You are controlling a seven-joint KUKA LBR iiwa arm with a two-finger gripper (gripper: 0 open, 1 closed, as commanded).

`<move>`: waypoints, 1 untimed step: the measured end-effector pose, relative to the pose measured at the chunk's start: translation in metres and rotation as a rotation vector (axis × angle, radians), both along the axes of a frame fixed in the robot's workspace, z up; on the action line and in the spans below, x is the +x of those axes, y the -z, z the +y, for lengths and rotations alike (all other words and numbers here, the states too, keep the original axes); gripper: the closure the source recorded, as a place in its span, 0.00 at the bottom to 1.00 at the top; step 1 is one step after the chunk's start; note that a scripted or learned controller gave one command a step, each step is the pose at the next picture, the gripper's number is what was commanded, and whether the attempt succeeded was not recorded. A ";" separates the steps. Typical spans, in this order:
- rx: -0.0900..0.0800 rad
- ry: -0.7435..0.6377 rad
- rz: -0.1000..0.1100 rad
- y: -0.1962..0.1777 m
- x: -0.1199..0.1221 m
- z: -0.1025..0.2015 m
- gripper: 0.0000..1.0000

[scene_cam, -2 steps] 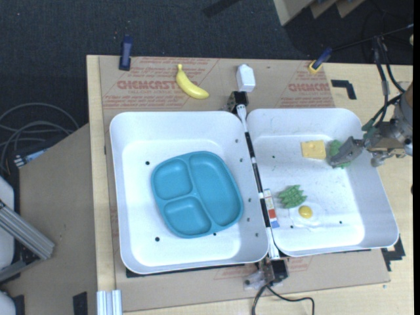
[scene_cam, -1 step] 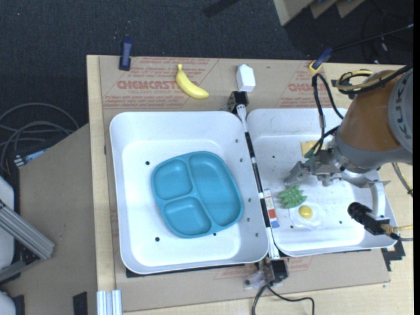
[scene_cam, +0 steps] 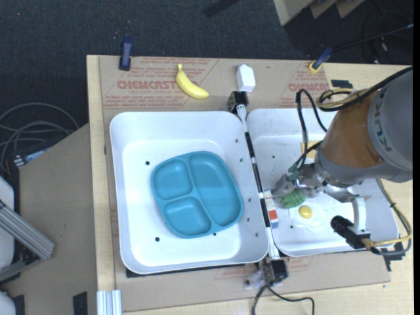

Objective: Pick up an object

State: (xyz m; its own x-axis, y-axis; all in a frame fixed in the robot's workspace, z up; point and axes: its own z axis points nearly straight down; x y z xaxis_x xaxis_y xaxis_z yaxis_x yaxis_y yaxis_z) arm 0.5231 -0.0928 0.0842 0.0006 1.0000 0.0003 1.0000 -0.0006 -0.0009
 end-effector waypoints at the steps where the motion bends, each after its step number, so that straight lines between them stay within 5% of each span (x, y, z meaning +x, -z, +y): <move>1: -0.001 0.000 -0.002 -0.007 0.047 -0.028 0.00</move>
